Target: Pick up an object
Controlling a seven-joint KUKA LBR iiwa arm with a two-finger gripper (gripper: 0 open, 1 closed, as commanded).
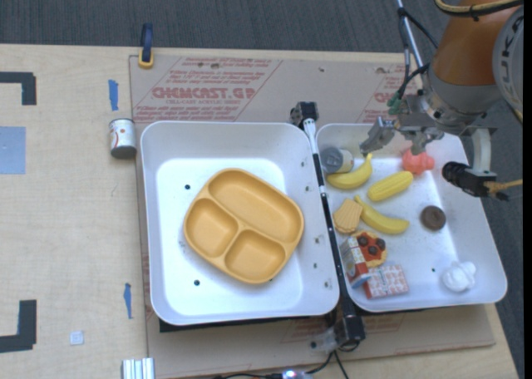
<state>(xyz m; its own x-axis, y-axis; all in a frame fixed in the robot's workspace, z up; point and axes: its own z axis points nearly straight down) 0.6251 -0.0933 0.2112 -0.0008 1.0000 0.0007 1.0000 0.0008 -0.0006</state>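
Gripper (399,132) sits over the far edge of the right bin (490,261), at about 12 o'clock of that bin; whether it is open or closed cannot be told, and nothing is visibly between its parts. Arm (478,36), grey with orange band, enters from 2 o'clock. Pink object (418,160) lies just beside the gripper at its 5 o'clock. Grey can (333,159) lies at the gripper's 8 o'clock, near the bin's left wall. Banana (352,175) touches or nearly touches the can on its 4 o'clock side. Second banana (390,186) lies at 6 o'clock of the gripper; a third (385,220) lies further toward 6 o'clock. Cracker (347,217) sits just beside the third banana at its 9 o'clock. Brown disc (432,218) is at 3 o'clock of that banana, apart from it. Pizza slice (366,250) and a red-white packet (386,281) lie near the bin's near-left corner. White wad (458,275) sits at the near-right corner. Left bin (158,203) holds a yellow divided plate (243,225), three compartments. Small can (122,137) stands on the tabletop (58,219) just beside the left bin at its 10 o'clock.
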